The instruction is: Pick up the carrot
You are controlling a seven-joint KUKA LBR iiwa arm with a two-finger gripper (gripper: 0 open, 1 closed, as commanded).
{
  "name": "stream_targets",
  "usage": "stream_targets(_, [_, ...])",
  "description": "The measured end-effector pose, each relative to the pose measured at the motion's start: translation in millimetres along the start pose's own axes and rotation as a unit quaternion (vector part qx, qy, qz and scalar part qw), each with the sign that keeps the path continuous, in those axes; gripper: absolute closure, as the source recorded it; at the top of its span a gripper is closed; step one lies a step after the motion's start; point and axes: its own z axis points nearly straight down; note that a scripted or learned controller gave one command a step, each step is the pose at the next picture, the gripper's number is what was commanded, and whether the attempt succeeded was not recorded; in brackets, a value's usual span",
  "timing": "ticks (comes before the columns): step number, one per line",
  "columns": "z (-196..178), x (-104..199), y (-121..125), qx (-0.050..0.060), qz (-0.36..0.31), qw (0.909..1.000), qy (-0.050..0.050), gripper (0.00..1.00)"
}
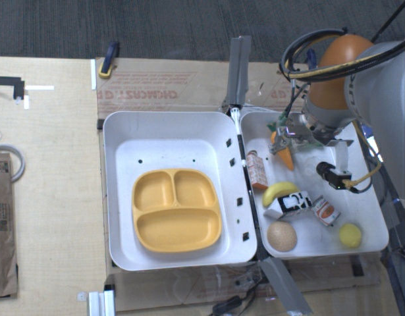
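The carrot [284,155] is orange with a green top and lies in the upper left part of the right bin [370,236]. My gripper [283,139] hangs right over the carrot's upper end, and part of the carrot is hidden under it. The arm's grey wrist and orange band sit above it to the right.
The right bin also holds a small bottle [256,168], a banana [280,193], a black and white box [294,203], a brown egg [281,236], a small can [326,212] and a lemon [350,236]. A yellow divided plate [176,210] lies in the left bin [123,143].
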Motion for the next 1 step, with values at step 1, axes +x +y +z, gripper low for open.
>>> stream_targets(1, [-176.4, 42.7, -15.7, -0.002, 0.056, 0.9984, 0.0, 1.0])
